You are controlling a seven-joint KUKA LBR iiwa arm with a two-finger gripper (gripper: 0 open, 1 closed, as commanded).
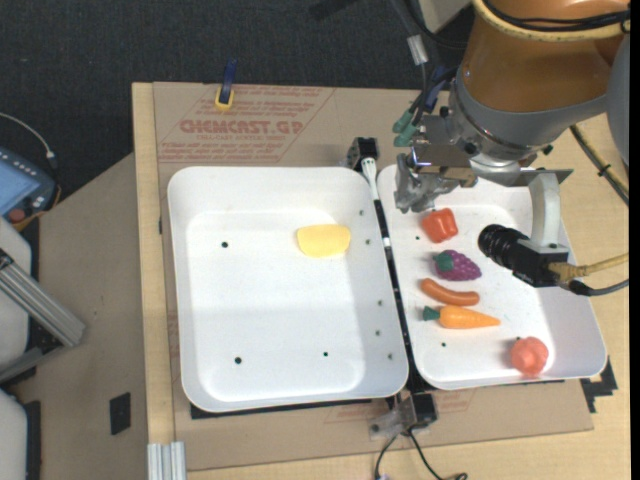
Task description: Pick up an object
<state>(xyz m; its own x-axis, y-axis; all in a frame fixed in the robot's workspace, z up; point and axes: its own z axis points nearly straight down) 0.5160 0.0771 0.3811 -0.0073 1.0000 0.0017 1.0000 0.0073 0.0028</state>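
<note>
Left bin (200, 298) holds a single yellow piece (323, 240), flat, up near its back right, well apart from everything else and open from above, likely an easy target but far from the arm. Black divider (385, 268) runs between the bins. Right bin (580, 338) carries the cluster: red pepper (439, 226), purple grapes (456, 264), sausage (450, 292), carrot (466, 318) in a tight column, then a red tomato (529, 355) alone near the front right corner. Gripper (418, 194) hangs low at the back left of the right bin, just beside the pepper, apparently lined up for it; nothing visibly between its fingers, and how far apart they are, cannot tell. Grapes sit close below the pepper and could get bumped. Black camera-like unit (510, 250) on the arm overhangs the bin. Cardboard sheet (250, 118) under both bins on the tabletop.
</note>
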